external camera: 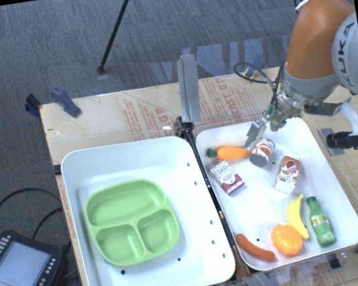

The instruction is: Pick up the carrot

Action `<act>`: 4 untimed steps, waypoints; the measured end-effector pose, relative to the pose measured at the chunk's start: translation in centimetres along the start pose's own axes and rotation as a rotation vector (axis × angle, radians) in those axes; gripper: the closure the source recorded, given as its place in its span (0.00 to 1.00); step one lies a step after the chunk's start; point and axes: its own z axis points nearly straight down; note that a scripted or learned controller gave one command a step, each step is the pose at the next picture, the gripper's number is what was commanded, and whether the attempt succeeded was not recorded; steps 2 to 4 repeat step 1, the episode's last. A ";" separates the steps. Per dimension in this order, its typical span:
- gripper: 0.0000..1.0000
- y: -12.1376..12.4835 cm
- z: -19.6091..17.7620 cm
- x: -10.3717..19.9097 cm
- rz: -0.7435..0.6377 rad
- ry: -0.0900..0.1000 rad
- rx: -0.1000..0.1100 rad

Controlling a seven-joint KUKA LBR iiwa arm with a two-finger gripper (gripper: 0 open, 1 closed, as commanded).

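The carrot (230, 153), orange with a green top at its left end, lies on its side in the right bin (334, 174), near that bin's far left corner. My gripper (258, 134) hangs over the far part of the same bin. It is just right of the carrot's thick end and just above a small can (262, 153). Nothing shows in its grasp.
The right bin also holds a red and white carton (226, 177), a tilted white carton (288, 175), a banana (296, 215), a green bottle (320, 220), an orange fruit (287, 239) and a sausage (254, 247). A green divided plate (132, 221) lies in the left bin (75, 170).
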 end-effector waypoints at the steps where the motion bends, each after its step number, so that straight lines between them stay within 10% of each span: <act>1: 0.00 1.0 -2.3 2.5 -0.048 0.000 -0.001; 4: 0.00 1.0 -2.3 2.5 -0.048 0.000 -0.001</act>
